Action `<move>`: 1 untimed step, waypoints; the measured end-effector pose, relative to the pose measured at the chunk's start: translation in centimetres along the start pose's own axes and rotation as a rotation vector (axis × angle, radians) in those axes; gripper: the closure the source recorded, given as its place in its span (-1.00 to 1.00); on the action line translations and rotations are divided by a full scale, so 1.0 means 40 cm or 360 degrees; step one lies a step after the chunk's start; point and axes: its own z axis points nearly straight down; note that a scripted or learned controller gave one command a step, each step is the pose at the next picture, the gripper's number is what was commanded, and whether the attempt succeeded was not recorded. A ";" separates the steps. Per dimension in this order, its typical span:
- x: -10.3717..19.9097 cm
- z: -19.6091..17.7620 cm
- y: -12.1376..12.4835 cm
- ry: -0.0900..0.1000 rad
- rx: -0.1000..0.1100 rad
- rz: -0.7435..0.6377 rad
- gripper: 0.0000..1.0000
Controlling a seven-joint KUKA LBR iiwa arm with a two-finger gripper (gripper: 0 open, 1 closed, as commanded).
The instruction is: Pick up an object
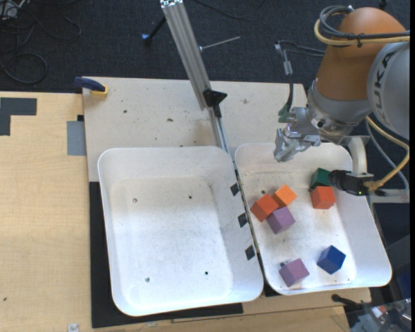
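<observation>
A: Where does the arm's grey two-finger gripper (285, 152) sit?

B: It hangs over the far edge of the right-hand shallow white plastic bin (373, 247), below the arm's orange band. Whether it is open or closed cannot be told from this angle, and no block is seen in its grasp.

A: And the things it could pick?

B: All lie in that right bin. A red-orange cube (265, 206) touches a smaller orange cube (286, 196) and a purple cube (281, 220) near the bin's middle; the three form a tight cluster. A second red-orange cube (323, 197) sits apart toward the right, just beside a dark green block (321, 178) by the far right wall. A blue cube (331, 259) and a second purple cube (293, 271) rest near the front rim, close to each other but not touching.

A: And the other bin?

B: The left-hand shallow white plastic bin (124, 282) shows scattered dark specks on its floor. A slanted grey metal rail (187, 47) rises behind the seam between the bins.
</observation>
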 end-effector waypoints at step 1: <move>0.132 0.035 0.055 -0.0001 -0.0002 0.0000 1.00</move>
